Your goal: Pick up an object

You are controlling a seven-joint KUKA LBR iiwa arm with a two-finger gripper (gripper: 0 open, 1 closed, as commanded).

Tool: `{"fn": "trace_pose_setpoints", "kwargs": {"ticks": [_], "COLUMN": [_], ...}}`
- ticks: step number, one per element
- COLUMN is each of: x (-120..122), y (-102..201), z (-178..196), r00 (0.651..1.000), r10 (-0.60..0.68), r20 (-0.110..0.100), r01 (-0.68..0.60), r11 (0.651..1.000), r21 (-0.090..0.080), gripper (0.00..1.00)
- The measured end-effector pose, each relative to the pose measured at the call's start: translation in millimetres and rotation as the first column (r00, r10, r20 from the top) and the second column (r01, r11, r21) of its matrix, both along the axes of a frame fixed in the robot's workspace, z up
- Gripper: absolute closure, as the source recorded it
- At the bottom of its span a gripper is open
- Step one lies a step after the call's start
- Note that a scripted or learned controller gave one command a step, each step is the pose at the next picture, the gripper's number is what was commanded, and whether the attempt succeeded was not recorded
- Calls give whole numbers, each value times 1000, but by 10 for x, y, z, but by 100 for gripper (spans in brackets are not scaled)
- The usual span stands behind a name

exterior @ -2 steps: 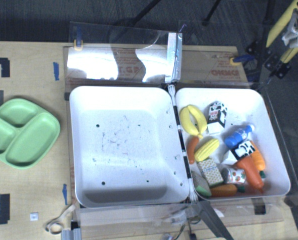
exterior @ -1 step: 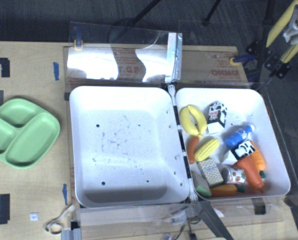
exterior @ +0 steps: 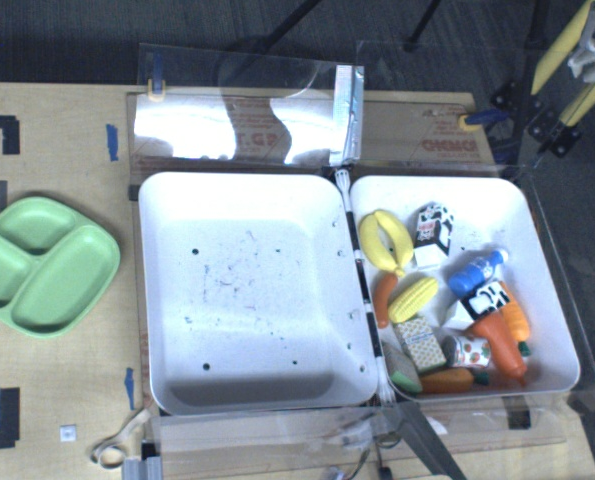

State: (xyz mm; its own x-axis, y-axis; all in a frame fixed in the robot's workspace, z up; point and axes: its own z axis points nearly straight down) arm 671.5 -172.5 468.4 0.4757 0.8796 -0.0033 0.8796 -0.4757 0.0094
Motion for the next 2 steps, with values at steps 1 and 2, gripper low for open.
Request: {"fn": "trace_pose_setpoints", "kwargs": {"ticks": [1, 2], "x": [14, 14], "y": [34, 35], "z": [110, 109], "r00": [1000, 1000], "r10": [5, 5], "r20": [2, 2], "r01": [-5, -5], "r11": [1000, 1000], "r21": [-2, -2], "gripper": [100, 0]}}
